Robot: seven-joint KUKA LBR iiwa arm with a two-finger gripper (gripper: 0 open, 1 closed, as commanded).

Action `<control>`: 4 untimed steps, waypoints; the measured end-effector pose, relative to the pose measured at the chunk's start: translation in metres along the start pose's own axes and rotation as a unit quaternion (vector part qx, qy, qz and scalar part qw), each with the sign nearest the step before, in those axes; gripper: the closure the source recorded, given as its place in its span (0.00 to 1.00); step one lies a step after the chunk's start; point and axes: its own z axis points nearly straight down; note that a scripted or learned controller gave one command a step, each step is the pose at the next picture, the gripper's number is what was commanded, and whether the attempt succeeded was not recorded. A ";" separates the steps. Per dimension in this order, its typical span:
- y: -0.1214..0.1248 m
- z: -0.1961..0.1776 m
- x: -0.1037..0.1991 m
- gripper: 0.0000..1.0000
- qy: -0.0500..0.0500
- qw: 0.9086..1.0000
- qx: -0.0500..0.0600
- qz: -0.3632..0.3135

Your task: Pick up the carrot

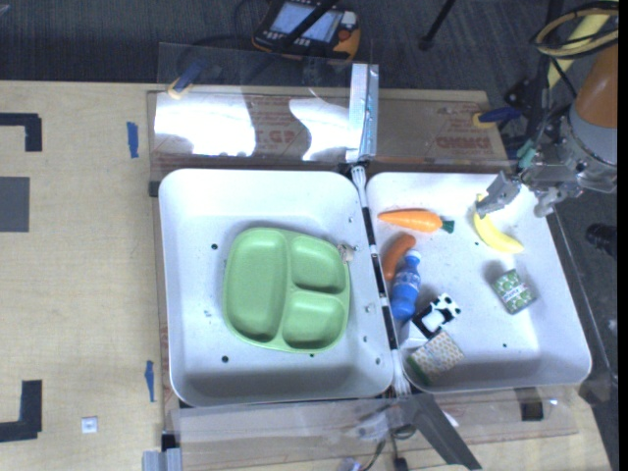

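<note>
Carrot [412, 220] lies at top left of right bin [564, 346], untouched; gripper [520, 192] hangs well right of it, over banana [496, 232], fingers spread, holding nothing. Risk: descent here grabs banana, or nudges sausage [396, 255] beside carrot

We saw the bench evenly and fairly brightly lit from above, with soft, short shadows. The strongest glare sat on the clear plastic panel [250, 126] behind the bins, where two white patches washed out the cardboard print beneath. The white bins [186, 214] were close to overexposed along their rims, and their walls faded into pale grey shading. The green divided plate [285, 287] kept its colour and cast only a thin shadow. The floor at the top lay dim. The picture was slightly soft and grainy throughout; small labels were unreadable, and straight edges bowed faintly near the borders.
</note>
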 end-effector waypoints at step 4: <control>0.072 0.124 0.059 0.00 -0.001 0.973 -0.002 -0.230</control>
